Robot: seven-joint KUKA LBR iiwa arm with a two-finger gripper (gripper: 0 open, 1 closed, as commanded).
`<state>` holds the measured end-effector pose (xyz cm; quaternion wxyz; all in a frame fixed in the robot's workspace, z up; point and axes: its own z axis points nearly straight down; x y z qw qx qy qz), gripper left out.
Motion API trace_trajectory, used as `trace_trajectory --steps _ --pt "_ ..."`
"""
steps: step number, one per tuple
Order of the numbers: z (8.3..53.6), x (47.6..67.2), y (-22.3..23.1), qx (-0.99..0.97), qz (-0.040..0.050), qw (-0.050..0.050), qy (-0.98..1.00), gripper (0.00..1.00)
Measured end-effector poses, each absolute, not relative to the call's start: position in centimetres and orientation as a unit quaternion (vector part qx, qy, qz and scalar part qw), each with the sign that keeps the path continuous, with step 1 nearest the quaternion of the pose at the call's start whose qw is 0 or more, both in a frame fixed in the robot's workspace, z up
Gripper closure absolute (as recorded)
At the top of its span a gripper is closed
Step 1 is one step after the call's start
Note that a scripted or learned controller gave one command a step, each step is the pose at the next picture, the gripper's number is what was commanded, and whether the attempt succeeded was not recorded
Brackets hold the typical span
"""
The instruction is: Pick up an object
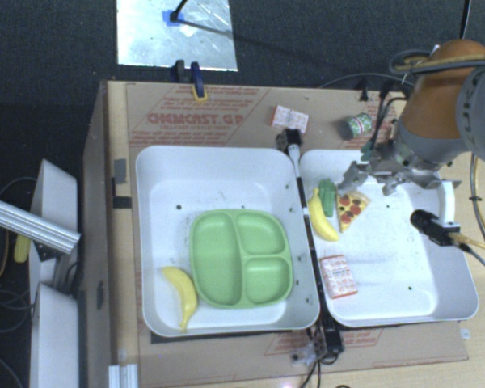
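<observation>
Poised at the right bin's [449, 293] twelve o'clock, beside pizza slice [352, 209] and banana [322, 219] — pincer [370, 175] spread cannot be told, nothing visibly gripped.

red block lettering along the cardboard sheet [194, 120] above the left bin, blurred, roughly "CHEMCAST GP"

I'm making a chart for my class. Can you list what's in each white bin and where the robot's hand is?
left bin: green divided plate, yellow banana beside it
right bin: banana, green vegetable toy, pizza slice toy, small red-and-white packet
hand: above the right bin, near the pizza slice toy
holding anything: cannot tell
</observation>
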<state>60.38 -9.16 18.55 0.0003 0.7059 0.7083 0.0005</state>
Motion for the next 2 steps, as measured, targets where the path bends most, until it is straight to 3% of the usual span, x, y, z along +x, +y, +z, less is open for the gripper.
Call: trace_trajectory --steps 1,2 --pt "8.4 62.4 -11.8 0.707 -0.0003 0.000 0.707 0.00" --pt "9.5 62.5 -11.8 0.706 0.0011 0.002 0.708 1.00"
